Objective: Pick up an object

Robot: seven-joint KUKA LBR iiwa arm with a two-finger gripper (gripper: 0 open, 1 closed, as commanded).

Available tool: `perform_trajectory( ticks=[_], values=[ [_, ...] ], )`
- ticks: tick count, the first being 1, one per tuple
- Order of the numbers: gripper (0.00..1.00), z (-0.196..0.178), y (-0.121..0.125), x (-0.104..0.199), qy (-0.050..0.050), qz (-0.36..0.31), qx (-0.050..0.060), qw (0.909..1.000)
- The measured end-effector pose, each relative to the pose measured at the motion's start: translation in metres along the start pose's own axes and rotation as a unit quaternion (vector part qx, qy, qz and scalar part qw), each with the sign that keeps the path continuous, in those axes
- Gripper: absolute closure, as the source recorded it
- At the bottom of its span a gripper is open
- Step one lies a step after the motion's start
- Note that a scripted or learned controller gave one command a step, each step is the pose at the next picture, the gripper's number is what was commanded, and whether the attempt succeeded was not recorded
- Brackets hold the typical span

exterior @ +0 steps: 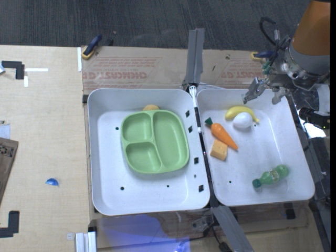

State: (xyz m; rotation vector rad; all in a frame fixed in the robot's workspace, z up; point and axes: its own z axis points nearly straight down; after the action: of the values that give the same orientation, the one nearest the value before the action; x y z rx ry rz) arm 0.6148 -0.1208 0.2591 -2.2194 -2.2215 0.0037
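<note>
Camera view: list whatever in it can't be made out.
- Yellowish item: mostly hidden behind the green tray in the left bin.
- Banana: middle covered by the white egg.
- Arm: cut off by the top and right edges.
- Claw: too small to tell its state.

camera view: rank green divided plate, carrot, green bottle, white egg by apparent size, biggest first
1. green divided plate, by far the largest.
2. carrot and green bottle: these look about the same length, so no ranking between them.
3. white egg, the smallest.
All lie in the bins at similar depth, so nearness matters little.
</note>
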Motion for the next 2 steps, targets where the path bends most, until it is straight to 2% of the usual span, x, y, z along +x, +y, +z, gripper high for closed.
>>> perform_trajectory(
  ticks=[1,2],
  values=[
    [0.0,0.14,-0.003,0.021,0.0,-0.021,0.001,0.9998],
    [0.0,0.166,-0.038,0.025,0.0,-0.078,-0.003,0.9969]
  ],
)
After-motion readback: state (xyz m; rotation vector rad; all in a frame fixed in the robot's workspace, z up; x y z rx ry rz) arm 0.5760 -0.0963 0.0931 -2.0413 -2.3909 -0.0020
